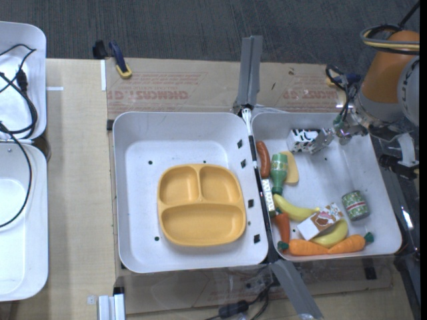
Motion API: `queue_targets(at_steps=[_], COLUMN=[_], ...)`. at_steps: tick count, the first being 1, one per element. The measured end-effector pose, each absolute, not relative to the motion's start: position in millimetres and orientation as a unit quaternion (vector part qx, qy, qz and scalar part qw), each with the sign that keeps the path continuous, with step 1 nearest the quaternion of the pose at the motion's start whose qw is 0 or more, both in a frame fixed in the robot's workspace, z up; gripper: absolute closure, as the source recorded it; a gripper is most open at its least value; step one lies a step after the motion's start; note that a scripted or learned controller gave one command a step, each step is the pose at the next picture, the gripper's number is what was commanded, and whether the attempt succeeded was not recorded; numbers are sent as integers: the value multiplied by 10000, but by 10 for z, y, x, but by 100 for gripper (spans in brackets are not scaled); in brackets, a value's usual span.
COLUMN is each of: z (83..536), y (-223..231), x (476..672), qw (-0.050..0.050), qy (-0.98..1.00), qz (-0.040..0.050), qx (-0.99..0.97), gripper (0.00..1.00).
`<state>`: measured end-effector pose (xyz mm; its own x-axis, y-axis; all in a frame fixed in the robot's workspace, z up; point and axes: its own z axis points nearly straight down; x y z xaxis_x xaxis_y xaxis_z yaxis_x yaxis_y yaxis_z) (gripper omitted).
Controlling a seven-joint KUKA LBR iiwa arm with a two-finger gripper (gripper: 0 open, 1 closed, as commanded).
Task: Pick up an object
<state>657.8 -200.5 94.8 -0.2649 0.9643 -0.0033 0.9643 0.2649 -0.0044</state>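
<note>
Pale wood bench (73, 179), two glossy white bins. The left bin (133, 139) holds a yellow divided plate (200, 204). In the right bin (373, 179), the gripper (325, 141) pinches a black-and-white cow toy (303, 139); smooth plastic bananas (297, 210) and carrots (327, 247) lie nearby.

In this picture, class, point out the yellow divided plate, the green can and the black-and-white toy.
Yellow divided plate (200, 205): camera view, its centre ridge.
Green can (355, 205): camera view, its side.
Black-and-white toy (303, 140): camera view, its body.

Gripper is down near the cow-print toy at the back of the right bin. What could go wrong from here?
1. The cow-print toy sits close to the right bin's back wall, so the gripper may nudge it against the wall rather than pick it.
2. It looks small and rounded, so it could slip out.
</note>
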Motion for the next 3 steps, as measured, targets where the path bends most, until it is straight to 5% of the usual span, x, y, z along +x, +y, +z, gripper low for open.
queue_targets(at_steps=[2,3], z=[946,1268], y=[-1920,-2051], x=[6585,6371], qw=[-10,-15], qy=[-8103,-8599], qz=[20,-2], qx=[-5861,-5105], gripper=[0,0])
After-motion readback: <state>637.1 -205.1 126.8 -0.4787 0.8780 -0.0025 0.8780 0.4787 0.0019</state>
